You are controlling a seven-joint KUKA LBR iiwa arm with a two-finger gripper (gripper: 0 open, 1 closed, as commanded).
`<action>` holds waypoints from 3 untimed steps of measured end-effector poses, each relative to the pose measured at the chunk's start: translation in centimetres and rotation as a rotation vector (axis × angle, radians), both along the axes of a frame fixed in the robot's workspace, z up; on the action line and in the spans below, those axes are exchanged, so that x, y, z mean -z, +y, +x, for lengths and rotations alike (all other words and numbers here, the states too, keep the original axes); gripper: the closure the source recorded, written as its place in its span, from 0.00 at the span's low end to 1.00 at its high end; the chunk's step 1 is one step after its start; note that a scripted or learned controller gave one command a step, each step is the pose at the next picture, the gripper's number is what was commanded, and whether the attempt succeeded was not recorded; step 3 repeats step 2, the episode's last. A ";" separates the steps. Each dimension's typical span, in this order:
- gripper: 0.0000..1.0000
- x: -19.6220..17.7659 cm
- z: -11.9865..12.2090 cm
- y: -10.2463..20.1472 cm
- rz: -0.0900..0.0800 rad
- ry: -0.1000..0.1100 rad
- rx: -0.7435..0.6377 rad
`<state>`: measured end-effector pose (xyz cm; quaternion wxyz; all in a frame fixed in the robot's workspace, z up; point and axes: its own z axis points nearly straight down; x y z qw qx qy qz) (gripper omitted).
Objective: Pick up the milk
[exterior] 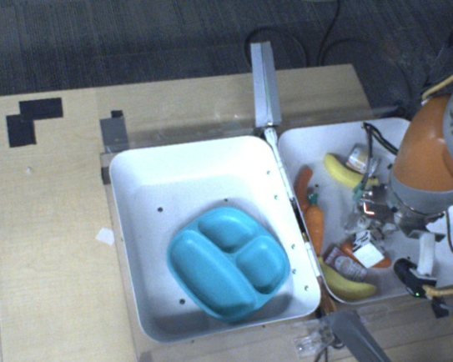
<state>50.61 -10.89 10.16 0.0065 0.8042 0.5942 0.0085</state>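
The milk, a small white carton with an orange-red panel (364, 255), lies on its side in the right-hand shallow white plastic bin (322, 140), directly under and touching the lower end of our two-finger metal gripper (370, 215). Whether the carton sits between the fingers we cannot tell; the gripper is a blur of dark and shiny parts from this angle, and its state stays unknown to us.

We judge the arm is low over the bin, at or near the grasp itself, with no lift shown yet.

Just beyond the carton, on the side away from the arm, an orange plastic carrot (315, 223) lies along the bin's inner wall, with a darker red-orange chilli-shaped toy (303, 183) past it. Below the carton a yellow plastic banana (348, 286) curves along the near edge; a second yellow banana (342, 171) lies on the far side of the gripper. This crowding likely explains the steep, top-down approach.

Behind the gripper rises the grey arm with its broad orange band (427, 154), cables looping around the wrist.

Well apart, across the divider, the left white bin (145, 230) holds a blue three-compartment plastic tray (226, 260), tilted. Both bins rest on a pale wooden bench (46, 270).
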 end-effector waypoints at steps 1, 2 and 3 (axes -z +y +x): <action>1.00 -10.7 -1.8 4.1 0.002 0.018 0.161; 1.00 -12.9 0.1 3.6 0.007 0.018 0.609; 1.00 -12.9 0.1 3.6 0.007 0.018 0.609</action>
